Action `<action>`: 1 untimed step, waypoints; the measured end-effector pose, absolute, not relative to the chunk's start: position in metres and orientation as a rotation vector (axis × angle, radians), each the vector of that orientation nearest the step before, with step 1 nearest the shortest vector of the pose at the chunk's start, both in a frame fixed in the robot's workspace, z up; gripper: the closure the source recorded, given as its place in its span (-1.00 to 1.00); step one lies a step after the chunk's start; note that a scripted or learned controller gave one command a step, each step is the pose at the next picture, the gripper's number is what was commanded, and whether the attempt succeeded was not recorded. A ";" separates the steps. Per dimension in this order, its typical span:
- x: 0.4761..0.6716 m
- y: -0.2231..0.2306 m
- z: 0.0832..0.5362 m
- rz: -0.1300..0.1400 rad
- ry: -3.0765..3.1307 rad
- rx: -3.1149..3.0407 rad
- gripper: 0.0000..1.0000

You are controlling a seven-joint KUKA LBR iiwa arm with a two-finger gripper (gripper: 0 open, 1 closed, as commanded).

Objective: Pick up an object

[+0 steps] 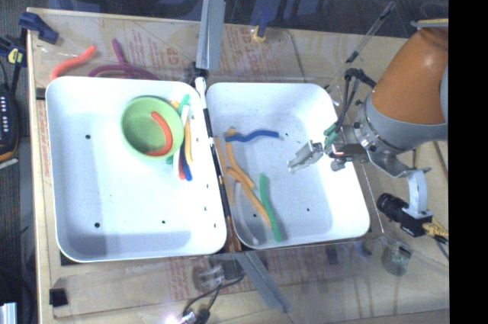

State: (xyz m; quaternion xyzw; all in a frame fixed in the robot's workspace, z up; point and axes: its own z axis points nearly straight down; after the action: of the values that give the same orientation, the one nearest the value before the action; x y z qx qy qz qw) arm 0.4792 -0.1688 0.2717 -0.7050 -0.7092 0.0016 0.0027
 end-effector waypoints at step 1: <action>0.496 -0.137 0.200 0.006 -2.303 -2.131 -1.00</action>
State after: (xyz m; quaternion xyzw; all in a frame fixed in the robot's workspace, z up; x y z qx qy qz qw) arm 0.4959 -0.1366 0.2000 -0.6790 -0.7341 0.0018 0.0020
